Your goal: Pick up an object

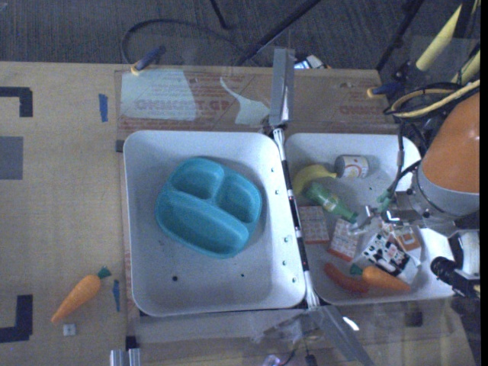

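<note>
A toy carrot point(76, 296) lies on the bench point(61, 204) at the far left, outside the bins, with its green top pointing up and right. Just right of it sits the left bin point(145, 280), which holds a blue divided tray point(210, 206) lying flat near its middle, tilted a little against the bin's sides.

The right bin point(320, 147) touches the left one along a shared rim and carries a scatter of small things. Near its upper left lies a banana point(309, 175), and a green bottle point(329, 201) rests on its side just below, its neck pointing down and right. A small can point(351, 165) lies on its side near the top. Lower down are a flat card point(313, 223) and a small red-and-white packet point(342, 241). Along the bottom edge a red sausage point(343, 279) lies beside a second carrot point(383, 279), and a black-and-white patterned box point(386, 255) sits just above that carrot.

The gripper point(386, 210) hangs over the right half of this bin, between the bottle and the patterned box, with the grey and orange arm point(454, 162) behind it at the right. Whether its fingers are apart or together cannot be told; nothing visibly sits between them.
</note>
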Action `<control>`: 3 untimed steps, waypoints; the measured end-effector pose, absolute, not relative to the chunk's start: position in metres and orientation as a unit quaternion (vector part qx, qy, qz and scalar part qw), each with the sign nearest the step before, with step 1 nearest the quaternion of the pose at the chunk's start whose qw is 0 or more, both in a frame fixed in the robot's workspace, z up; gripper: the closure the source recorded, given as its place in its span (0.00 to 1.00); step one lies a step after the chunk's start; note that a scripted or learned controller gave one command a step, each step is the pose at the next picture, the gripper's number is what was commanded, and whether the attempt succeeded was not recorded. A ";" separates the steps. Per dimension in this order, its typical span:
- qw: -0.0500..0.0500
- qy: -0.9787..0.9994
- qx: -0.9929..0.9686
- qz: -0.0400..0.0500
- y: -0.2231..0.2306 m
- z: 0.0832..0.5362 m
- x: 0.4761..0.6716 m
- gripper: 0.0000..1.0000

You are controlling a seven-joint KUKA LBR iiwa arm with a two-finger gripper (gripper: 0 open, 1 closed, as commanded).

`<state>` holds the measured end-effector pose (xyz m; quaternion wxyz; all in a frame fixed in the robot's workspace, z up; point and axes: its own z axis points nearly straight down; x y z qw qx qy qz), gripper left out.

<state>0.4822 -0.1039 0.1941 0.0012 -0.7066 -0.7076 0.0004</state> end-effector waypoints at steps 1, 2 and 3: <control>-0.007 -0.554 -0.832 -0.008 -0.094 0.112 0.520 0.00; -0.011 -0.552 -0.833 -0.010 -0.097 0.124 0.522 1.00; 0.000 -0.389 -0.921 0.001 -0.038 0.281 0.546 1.00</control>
